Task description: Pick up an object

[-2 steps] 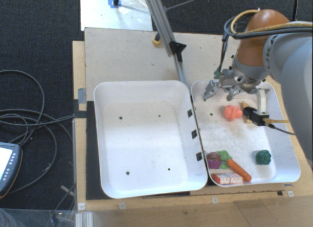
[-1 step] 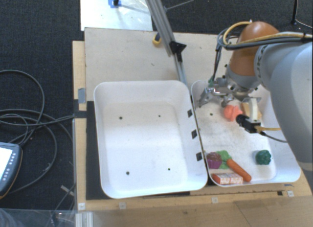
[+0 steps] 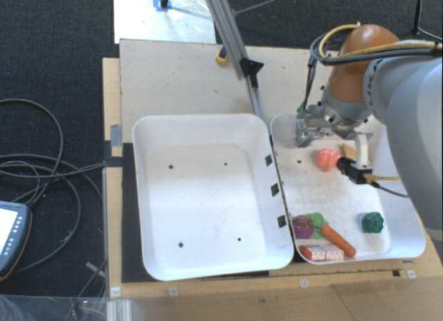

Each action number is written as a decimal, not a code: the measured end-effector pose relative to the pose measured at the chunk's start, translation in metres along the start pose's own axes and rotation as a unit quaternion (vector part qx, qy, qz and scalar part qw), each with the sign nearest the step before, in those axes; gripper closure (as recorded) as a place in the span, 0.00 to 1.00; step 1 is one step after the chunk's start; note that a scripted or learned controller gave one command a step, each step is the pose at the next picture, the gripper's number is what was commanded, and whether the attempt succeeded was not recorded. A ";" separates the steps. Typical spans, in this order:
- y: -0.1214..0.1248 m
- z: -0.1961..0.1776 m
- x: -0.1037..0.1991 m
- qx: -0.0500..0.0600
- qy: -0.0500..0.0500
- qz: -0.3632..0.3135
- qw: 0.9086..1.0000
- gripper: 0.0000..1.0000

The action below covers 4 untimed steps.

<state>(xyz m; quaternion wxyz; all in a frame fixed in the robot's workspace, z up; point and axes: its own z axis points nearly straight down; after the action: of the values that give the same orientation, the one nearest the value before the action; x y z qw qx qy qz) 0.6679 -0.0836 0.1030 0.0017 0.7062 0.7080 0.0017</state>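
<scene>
- Gripper (image 3: 304, 135): positioned over the far left corner of the right bin (image 3: 405, 243); finger state cannot be determined.
- Orange-pink ball (image 3: 327, 158): lies on the bin floor, just right of the gripper.
- Carrot (image 3: 338, 241), green object (image 3: 372, 222): near side of the bin.

I see 2 white bins side by side on the desk (image 3: 173, 77). The left bin (image 3: 159, 195) has only bare floor. The arm (image 3: 401, 98) reaches over the right bin (image 3: 408, 243), its pincer (image 3: 304, 136) low at the far left corner; I cannot tell the state of it. Just beside it lies an orange ball (image 3: 327, 158). Near the front wall sit a purple piece (image 3: 302, 226), a carrot (image 3: 338, 241), a red box (image 3: 321, 252) and a dark green lump (image 3: 372, 222). A tablet (image 3: 10, 233) and cables (image 3: 48, 167) lie on the carpet at left.
</scene>
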 end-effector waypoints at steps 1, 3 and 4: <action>0.003 -0.044 0.000 -0.001 0.000 0.000 1.000 1.00; 0.010 -0.127 -0.006 0.000 0.000 -0.001 1.000 1.00; -0.024 -0.131 0.038 0.003 0.001 -0.003 1.000 1.00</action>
<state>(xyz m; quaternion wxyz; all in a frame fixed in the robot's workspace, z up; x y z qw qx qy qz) 0.6435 -0.0460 0.2342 -0.0008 0.7040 0.7102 0.0003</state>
